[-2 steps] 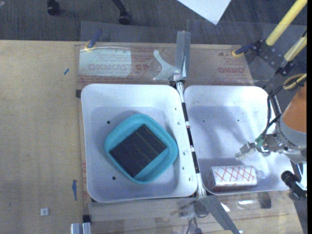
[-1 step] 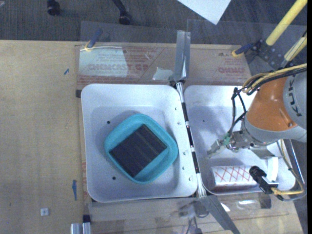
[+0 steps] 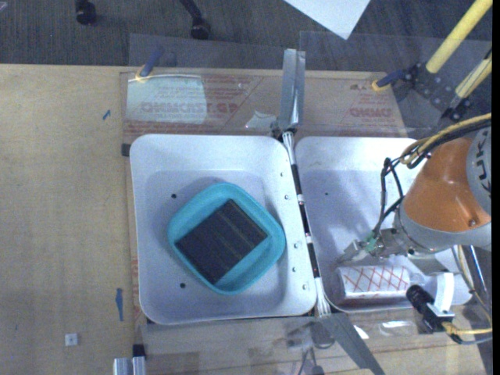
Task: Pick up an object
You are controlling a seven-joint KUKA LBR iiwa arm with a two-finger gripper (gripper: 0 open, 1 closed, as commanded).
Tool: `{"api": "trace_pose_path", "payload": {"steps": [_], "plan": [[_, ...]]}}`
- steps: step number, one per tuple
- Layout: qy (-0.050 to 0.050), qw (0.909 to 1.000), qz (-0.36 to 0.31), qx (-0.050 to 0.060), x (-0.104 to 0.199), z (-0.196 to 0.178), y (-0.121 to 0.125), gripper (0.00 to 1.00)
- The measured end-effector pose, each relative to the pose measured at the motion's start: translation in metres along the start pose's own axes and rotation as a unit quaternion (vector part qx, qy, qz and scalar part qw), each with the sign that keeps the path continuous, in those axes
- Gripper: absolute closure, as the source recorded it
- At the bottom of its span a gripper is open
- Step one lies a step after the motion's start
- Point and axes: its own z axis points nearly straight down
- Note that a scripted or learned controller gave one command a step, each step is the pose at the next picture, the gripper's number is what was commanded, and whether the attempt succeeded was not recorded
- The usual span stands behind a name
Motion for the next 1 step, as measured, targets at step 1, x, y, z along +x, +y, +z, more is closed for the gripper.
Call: {"api": "trace_pose_path", "payload": {"steps": [1], "plan": [[-0.001, 0.9988, 0.049, 0.004, -0.0197, -0.0072, -0.0046, 0.00]]}}
